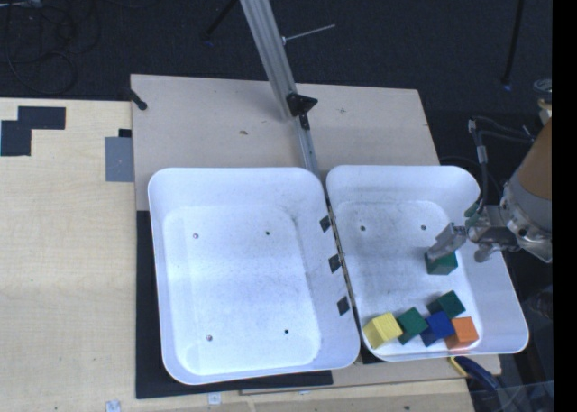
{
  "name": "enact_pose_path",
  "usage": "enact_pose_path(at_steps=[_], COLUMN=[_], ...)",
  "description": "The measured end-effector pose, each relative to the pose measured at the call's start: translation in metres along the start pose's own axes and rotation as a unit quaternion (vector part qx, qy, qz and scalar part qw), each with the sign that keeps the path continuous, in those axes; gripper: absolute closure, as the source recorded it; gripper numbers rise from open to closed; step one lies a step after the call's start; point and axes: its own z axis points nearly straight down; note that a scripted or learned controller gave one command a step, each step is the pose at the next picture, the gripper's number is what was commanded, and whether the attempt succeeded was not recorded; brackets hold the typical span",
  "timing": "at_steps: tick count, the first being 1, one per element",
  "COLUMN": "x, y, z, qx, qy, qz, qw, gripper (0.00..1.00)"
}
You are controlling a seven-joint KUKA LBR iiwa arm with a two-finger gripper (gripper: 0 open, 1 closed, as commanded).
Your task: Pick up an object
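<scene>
My gripper (464, 252) hangs over the right side of the right bin (397, 187), reaching in from the right. Its two fingers stand spread apart, so it is open. A dark green block (442, 263) lies on the bin floor right at the left fingertip (446, 243), beside it rather than between the fingers. Along the bin's front wall sits a cluster of blocks: yellow (383, 328), green (412, 322), blue (439, 325), dark green (447, 303) and orange (463, 333).
The left bin (180, 187) adjoins the right one, with black clips (334, 262) along the shared rim. A slanted metal rail (270, 50) rises behind the bins. The grey arm with its orange band (541, 171) comes in at the right edge.
</scene>
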Motion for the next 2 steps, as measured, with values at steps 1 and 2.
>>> enact_pose_path(at_steps=[1, 2], x=[-0.031, -0.03], y=[0.044, 0.104], z=[0.115, 0.138], qx=[-0.001, -0.001], qy=[0.0, 0.0], qz=[-0.001, -0.003], qw=[1.0, 1.0], gripper=[0.0, 0.0])
